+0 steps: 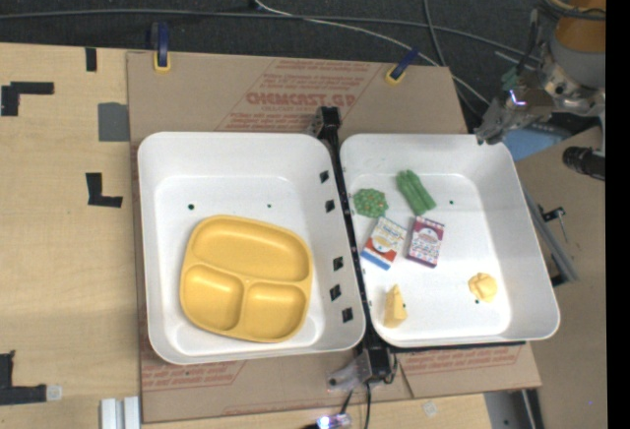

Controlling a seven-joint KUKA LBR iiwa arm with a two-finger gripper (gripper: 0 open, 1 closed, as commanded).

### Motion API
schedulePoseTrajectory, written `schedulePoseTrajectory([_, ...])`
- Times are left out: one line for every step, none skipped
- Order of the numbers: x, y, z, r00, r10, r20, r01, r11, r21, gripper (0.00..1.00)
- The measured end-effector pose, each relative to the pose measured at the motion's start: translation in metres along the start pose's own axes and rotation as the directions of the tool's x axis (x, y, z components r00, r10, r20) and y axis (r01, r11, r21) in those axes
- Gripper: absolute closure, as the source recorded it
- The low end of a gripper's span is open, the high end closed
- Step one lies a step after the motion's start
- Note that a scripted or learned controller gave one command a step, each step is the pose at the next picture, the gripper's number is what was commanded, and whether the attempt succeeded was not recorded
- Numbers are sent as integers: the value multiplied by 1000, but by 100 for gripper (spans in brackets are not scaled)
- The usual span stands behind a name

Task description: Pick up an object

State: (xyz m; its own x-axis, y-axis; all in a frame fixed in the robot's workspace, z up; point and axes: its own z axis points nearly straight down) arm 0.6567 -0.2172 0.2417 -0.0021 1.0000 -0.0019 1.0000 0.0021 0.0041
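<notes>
The gripper (489, 134) is hovering just outside the right bin's (532, 250) far right corner; its finger state cannot be told. Candidate objects are lying mid-bin: green pod (414, 191), purple card (425, 242). Risk: closely grouped items may be causing a glancing, failed grasp.

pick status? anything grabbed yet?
Done: nothing looks picked. The green bean pod, broccoli piece, two small cards and two yellow toys all lie in the right bin. In hand: the gripper sits at that bin's far right corner, nothing visibly held. Left: descend, grasp, lift.
</notes>
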Motion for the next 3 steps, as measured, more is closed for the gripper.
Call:
schedulePoseTrajectory([0,1,-53,1000,0,0,0,1000,0,100])
schedulePoseTrajectory([41,-9,-46,1000,-2,-2,2,1000,6,100])
schedulePoseTrajectory([90,-28,-25,1000,-2,-3,2,1000,8,100])
